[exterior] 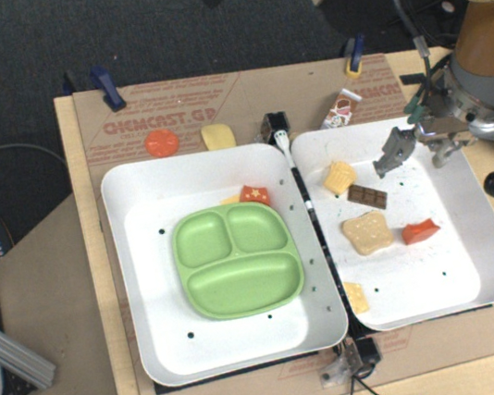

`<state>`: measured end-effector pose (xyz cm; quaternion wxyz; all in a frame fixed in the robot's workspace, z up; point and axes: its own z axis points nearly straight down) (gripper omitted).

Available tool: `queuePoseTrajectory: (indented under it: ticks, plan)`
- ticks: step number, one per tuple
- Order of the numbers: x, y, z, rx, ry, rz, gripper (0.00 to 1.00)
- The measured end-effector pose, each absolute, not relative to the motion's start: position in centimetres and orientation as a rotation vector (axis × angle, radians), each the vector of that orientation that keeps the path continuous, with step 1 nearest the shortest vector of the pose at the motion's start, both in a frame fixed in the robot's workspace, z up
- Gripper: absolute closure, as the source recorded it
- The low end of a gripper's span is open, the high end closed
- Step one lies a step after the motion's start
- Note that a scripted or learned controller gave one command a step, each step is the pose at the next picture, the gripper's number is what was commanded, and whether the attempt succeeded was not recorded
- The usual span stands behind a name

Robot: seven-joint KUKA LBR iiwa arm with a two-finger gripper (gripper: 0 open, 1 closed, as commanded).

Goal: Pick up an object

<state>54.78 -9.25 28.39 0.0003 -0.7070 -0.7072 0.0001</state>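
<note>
The right bin (480, 246) holds a yellow block (339, 176), a brown chocolate bar (367, 196), a slice of toast (368, 233), a red piece (420, 230) and a small yellow piece (354, 296) by its left wall. My gripper (416, 154) hangs over the far part of this bin, to the right of the yellow block and the chocolate bar. Its fingers (395, 151) stand open with nothing between them. In the left bin (138, 219) lies a green divided plate (237, 259) with a red piece (255, 194) just behind it.
On the cardboard behind the bins lie an orange disc (162, 143), a pale yellow item (217, 137), a black item (275, 126) and a small packet (341, 110). Blue clamps (107, 87) hold the board's far edge. The arm enters from the right.
</note>
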Motion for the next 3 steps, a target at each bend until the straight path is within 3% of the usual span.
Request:
queuePoseTrajectory:
  ticks: [1,2,3]
  plan:
    - [49.4,-15.7,16.8,-2.223,-2.204,0.015,0.00]
    - [55.0,-21.3,8.1,-2.225,-2.223,-0.003,0.00]
    - [55.0,-21.2,9.6,-2.229,-2.225,-0.003,1.00]
